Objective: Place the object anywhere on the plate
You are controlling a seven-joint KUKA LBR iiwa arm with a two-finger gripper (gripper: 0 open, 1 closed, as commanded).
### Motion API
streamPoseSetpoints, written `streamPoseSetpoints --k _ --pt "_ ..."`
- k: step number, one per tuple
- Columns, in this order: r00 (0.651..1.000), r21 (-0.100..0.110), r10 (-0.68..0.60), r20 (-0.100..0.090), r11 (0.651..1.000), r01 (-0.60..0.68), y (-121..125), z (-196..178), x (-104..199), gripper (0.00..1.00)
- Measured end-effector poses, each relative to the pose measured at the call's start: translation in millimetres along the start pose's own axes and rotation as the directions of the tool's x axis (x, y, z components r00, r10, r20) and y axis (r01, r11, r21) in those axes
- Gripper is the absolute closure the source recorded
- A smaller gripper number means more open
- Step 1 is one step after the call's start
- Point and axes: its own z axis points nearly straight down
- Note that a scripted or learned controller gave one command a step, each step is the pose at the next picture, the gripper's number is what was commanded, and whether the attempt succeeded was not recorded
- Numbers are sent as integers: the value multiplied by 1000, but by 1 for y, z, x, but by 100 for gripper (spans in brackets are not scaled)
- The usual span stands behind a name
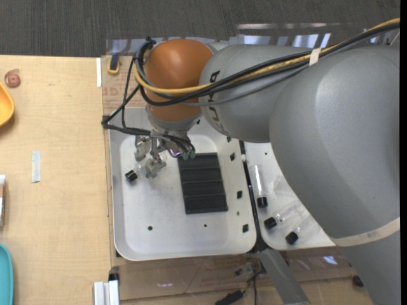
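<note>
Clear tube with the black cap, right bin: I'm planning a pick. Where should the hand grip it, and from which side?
Take the clear tube at mid-length, from straight above, closing across its narrow width. It lies flat and long, close along the left wall of the right bin, so a sideways approach looks blocked. Room on the wall side is probably tight.

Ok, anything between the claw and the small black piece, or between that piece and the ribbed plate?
Nothing visible. The piece lies on bare bin floor just left of the claw in view; the plate lies to the claw's right, with only the claw itself above the stretch between.
</note>
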Motion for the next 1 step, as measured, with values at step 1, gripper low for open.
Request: streamPoseSetpoints --k 1 --pt "1000 0 28 2 1000 -28 -15 -33 -30 100"
